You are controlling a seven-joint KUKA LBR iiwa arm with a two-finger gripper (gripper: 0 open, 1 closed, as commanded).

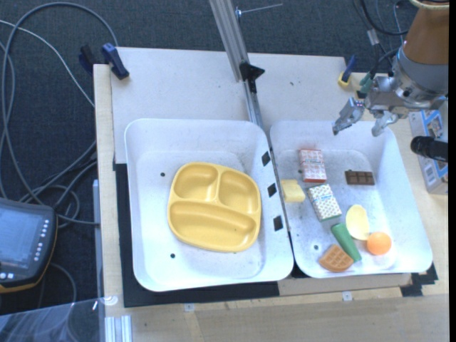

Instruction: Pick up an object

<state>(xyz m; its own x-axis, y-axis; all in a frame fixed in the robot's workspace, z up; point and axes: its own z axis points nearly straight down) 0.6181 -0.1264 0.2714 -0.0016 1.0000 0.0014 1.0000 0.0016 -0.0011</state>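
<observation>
Grey metal gripper [363, 122] hangs with fingers spread and nothing between them at the upper right of the frame, above the right bin [406, 212] holding the chocolate bar [360, 178].

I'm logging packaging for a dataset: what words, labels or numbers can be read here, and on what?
None can be read.
Red and white carton: print too blurred.
Green patterned box: pattern, no legible words.
Blue and white package at the bench edge: print too small.
</observation>
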